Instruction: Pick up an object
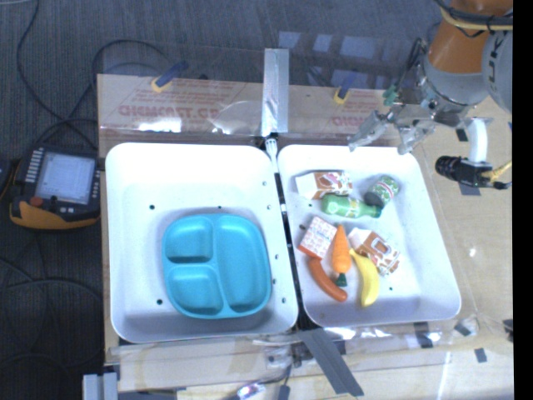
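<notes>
My gripper [385,139] hangs over the back rim of the right bin [433,265], its two fingers spread apart with nothing between them. Below it in that bin lie a green bottle [350,207], a green can [384,190], a small red and white carton [329,180], a red and white packet [317,237], an orange carrot [340,250], a yellow banana [366,277], a red sausage [326,279] and a brown and white snack pack [377,250]. The gripper is above and behind the can, touching none of the objects.
The left bin [133,190] holds a blue divided plate [216,262]. A metal divider strip [275,90] stands behind where the bins meet. A handheld pendant [54,186] lies left of the bench. Cardboard lines the back edge.
</notes>
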Robot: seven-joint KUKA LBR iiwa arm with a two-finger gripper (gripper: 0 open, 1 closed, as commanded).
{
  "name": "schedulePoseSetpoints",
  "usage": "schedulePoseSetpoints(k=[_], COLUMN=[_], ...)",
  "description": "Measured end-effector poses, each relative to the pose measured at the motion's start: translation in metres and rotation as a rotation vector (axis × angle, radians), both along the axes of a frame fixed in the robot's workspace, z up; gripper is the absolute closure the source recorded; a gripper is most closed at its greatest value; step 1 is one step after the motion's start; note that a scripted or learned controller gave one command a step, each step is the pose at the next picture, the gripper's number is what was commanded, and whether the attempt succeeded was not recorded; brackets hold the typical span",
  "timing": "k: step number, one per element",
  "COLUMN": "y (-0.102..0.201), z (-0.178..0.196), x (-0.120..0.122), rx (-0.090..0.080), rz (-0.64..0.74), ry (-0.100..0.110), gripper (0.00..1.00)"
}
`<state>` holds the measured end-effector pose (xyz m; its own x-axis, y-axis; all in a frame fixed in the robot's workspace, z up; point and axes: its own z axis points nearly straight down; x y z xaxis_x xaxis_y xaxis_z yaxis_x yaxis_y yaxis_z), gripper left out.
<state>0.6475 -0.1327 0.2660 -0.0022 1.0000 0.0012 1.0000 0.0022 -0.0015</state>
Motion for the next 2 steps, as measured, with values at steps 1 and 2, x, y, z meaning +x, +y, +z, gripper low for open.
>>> schedulePoseSetpoints(k=[1,2], y=[-0.013,0.009], z=[-0.117,-0.171], x=[-0.075,-0.116], rx=[0.001,-0.007], rz=[0.251,0.175], ry=[0.001,-0.028], gripper=[0.0,0.0])
